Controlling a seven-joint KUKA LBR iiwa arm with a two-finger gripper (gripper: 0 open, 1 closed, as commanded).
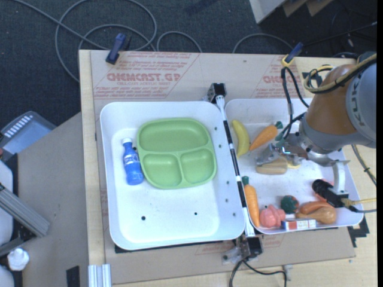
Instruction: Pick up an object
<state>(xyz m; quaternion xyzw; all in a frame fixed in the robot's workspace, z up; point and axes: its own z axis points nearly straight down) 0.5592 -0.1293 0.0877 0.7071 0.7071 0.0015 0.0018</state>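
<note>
Tan bread-like piece [272, 168] sits right under the gripper [276, 155] — whether it's clamped, I can't tell. Best to centre over it, clear of the carrot [264, 138] just beyond — then lift straight.

The brown board [179, 76] under the bins has red letters on it. The big word reads "CHEMCAST GP", and the same kind of red print shows again on the right. The small lines below are too tiny to read. The bottle [131, 162] label is blurry.
</note>
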